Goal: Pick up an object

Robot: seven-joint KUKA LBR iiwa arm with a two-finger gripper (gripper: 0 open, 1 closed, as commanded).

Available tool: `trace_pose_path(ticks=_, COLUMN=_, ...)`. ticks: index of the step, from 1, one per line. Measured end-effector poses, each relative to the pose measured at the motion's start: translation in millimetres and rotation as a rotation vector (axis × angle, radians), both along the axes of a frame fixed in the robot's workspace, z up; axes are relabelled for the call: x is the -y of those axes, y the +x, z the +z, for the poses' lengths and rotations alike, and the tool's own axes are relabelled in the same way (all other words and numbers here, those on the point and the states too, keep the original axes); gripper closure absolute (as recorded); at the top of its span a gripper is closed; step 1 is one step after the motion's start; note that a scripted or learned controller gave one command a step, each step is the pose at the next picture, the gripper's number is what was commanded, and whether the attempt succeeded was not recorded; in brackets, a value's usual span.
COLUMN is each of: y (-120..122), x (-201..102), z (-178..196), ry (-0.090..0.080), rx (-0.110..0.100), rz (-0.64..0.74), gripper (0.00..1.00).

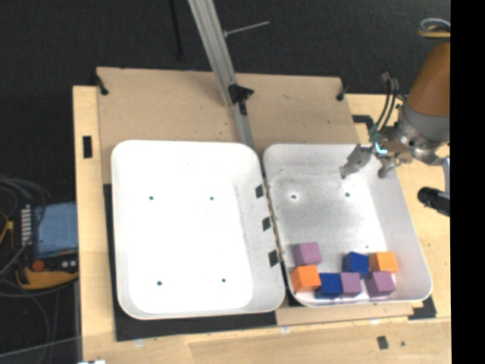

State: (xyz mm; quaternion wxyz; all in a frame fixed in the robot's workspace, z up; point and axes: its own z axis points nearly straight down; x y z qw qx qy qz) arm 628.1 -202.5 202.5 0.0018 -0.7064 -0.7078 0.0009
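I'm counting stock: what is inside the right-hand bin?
The right bin holds seven blocks along its near edge: three purple, two orange, two blue. Anything hidden beneath them cannot be seen.

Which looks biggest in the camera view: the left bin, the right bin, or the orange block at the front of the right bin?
1. Left bin and right bin: they look about the same size, so I won't rank one over the other.
2. Orange block: by far the smallest.
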Motion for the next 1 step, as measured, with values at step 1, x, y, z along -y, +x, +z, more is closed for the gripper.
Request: trace_pose_path(ticks=1, y=0.8, x=0.9, z=3.4, ry=-0.004, rx=0.004, rz=0.003, gripper=0.0)
